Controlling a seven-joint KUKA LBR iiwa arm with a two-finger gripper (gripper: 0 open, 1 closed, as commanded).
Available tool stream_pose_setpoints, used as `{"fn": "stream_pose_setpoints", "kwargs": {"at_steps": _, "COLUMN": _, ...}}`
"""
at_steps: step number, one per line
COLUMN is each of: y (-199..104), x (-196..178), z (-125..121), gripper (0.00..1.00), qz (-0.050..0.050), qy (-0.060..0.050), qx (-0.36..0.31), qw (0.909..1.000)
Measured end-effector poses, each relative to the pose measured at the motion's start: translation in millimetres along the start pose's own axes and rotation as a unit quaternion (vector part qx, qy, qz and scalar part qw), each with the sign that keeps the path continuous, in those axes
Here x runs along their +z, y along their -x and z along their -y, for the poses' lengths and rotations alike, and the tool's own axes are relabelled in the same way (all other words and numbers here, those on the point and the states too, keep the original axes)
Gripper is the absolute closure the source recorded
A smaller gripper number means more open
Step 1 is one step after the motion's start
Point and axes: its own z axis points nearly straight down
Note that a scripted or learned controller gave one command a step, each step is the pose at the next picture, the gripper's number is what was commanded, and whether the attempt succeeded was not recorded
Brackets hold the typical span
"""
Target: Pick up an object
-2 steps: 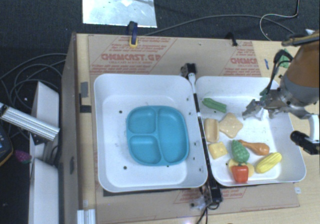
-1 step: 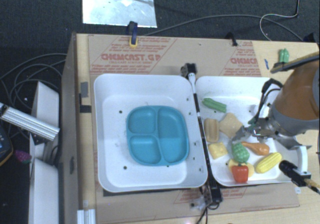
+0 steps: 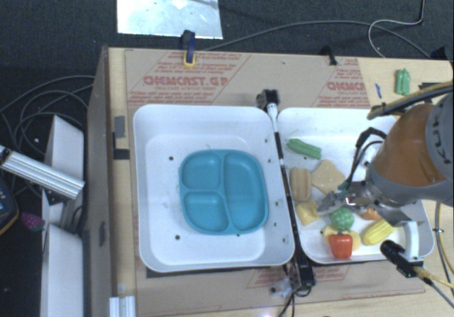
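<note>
My jaws (image 3: pixel 339 201) hung low in the right bin (image 3: pixel 333 118), tips lost in clutter, so I couldn't tell if spread or pinching. Green broccoli (image 3: pixel 342 218) sat just below them, red pepper (image 3: pixel 340 243) further down, corn (image 3: pixel 377 232) right of that. Bread slice (image 3: pixel 327 176) just above, green pickle (image 3: pixel 304 147) beyond it. Blue plate (image 3: pixel 223 191) lay well left in the left bin (image 3: pixel 156 124).

Red "CHEMCAST GP" lettering repeats across the brown board (image 3: pixel 213 74) beneath the bins.
</note>
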Motion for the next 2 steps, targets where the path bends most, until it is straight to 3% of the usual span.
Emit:
{"fn": "stream_pose_setpoints", "kwargs": {"at_steps": 1, "y": 0.2, "x": -10.6, "z": -1.3, "gripper": 1.0, "qz": 0.0, "qy": 0.002, "qx": 0.0, "qw": 1.0}}
{"fn": "stream_pose_setpoints", "kwargs": {"at_steps": 2, "y": -68.1, "x": -130.2, "z": -37.7, "gripper": 1.0, "qz": 0.0, "qy": 0.002, "qx": -0.001, "qw": 1.0}}
